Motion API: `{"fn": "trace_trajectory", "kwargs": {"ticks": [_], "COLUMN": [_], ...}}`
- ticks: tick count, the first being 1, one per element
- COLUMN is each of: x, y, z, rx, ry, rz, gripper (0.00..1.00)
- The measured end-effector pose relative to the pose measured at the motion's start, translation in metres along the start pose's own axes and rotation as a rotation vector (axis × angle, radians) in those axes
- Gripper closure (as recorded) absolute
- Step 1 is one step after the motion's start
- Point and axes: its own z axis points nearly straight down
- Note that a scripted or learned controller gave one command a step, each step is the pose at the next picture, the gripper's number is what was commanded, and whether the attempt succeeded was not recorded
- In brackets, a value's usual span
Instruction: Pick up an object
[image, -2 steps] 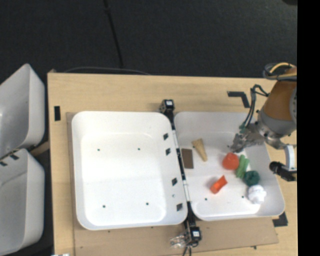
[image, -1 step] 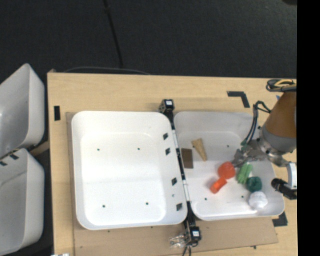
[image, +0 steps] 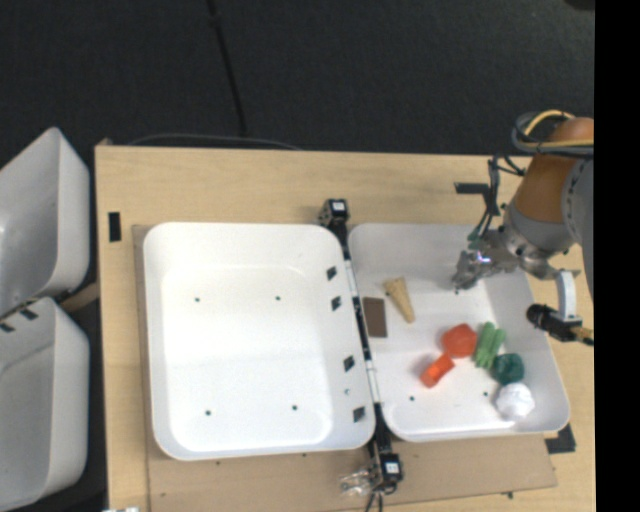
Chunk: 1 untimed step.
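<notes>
The right bin holds several small objects: a tan wedge, a brown flat block, a red-orange piece, a smaller orange piece, a light green piece, a dark green lump and a white lump. My gripper hangs over the bin's upper right part, above and right of the tan wedge, with nothing seen between its fingers. The arm's orange band rises behind it at the right edge.
The left bin lies beside the right one, joined along a hinged middle divider with black clips. Bare wooden bench surrounds both bins. White padded shapes stand at the far left.
</notes>
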Motion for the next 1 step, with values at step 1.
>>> {"fn": "trace_trajectory", "kwargs": {"ticks": [1], "x": [-0.0011], "y": [-0.0008], "z": [-0.0395], "rx": [0.012], "ry": [0.001], "rz": [0.005], "gripper": [1.00]}}
